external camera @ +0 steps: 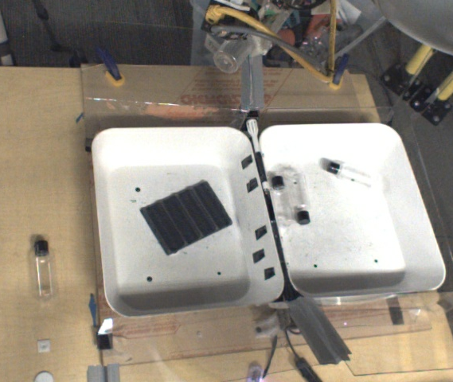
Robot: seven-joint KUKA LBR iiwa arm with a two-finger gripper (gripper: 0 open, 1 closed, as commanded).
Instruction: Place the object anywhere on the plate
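**Vials waited in right bin, plate lay untouched**

The arm (433, 6) sat at the upper right, its pincer's state impossible to tell. The dark ribbed plate (186, 216) lay in the left bin (115, 157). Three clear vials (298, 205) rested in the right bin (401, 237). The pick seemingly had not begun; next, a descent onto one vial.

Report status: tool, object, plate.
Grey arm parked top right. Three clear plastic vials with black caps loose in right white bin. Dark ribbed rectangular plate in left white bin, unobstructed.

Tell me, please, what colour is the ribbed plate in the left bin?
Black; the ribbed plate shows clearly in the camera view.
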